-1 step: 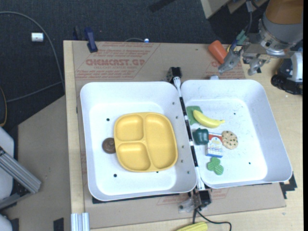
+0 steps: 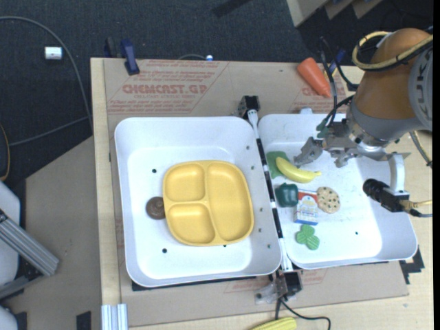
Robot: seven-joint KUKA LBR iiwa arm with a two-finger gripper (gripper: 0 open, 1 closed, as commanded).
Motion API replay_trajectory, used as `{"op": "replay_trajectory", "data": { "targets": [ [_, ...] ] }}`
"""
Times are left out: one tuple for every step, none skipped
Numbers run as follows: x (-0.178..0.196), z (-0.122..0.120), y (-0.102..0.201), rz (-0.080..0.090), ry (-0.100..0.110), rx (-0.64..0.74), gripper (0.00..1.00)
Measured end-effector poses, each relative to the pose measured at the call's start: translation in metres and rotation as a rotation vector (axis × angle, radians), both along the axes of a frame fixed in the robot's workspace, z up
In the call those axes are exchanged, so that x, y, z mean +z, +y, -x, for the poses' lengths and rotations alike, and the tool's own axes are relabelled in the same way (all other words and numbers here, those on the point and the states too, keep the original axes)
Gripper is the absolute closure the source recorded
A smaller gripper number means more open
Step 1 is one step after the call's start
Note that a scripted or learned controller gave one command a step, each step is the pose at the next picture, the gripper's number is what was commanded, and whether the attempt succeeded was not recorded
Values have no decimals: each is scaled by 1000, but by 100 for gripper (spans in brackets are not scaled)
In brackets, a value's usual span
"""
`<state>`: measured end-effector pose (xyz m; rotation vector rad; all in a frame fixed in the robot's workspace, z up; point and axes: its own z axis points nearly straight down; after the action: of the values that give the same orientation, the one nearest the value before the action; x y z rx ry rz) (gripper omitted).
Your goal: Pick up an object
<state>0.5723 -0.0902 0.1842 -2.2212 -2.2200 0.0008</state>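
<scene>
The right bin [image 2: 385, 243] holds several small toys. A yellow banana [image 2: 297, 172] lies by a green pepper-like piece [image 2: 277, 162] near the divider. Below them sit a dark green block [image 2: 287, 195], a small white carton [image 2: 307, 209], a round cookie [image 2: 328, 200] and a green leafy toy [image 2: 308, 237]. My gripper [image 2: 323, 155] hangs over the bin's upper middle, just right of and above the banana. It is open, with nothing between its spread fingers [image 2: 306, 154].
In the left bin [image 2: 137, 143] lies a yellow divided plate [image 2: 206, 203] with a brown disc [image 2: 155, 207] at its left side. An orange carrot [image 2: 314, 76] lies on the bench behind the right bin. A blue clamp [image 2: 128, 56] sits at the bench's back left.
</scene>
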Motion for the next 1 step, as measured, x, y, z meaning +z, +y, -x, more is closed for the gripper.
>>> {"op": "replay_trajectory", "data": {
  "targets": [
    [-93, -56, -121, 0, -1, 1, 0]
  ]
}}
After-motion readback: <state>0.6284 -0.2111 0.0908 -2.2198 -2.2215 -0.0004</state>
